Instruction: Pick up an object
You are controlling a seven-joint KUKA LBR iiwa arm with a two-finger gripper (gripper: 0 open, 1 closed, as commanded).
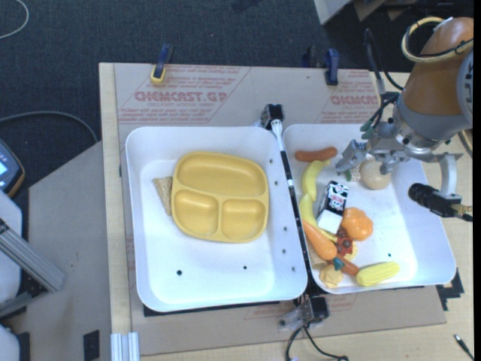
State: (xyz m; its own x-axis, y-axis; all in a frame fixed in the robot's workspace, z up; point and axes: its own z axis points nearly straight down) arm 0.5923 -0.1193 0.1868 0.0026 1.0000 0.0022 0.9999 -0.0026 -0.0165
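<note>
Over back of right bin (pixel 425 232), tool (pixel 373 162) sits right above pale round toy (pixel 373 177). Can't tell if tool open or closed. Banana (pixel 309 190), orange (pixel 358 225), corn (pixel 377 273) lie nearby. Left bin (pixel 154 265) holds yellow plate (pixel 220 196).

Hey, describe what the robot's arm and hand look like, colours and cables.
The arm is thick and rounded, orange above and grey toward the wrist. A yellow cable loops beside the orange part. The hand is silvery metal, small and angular.
</note>
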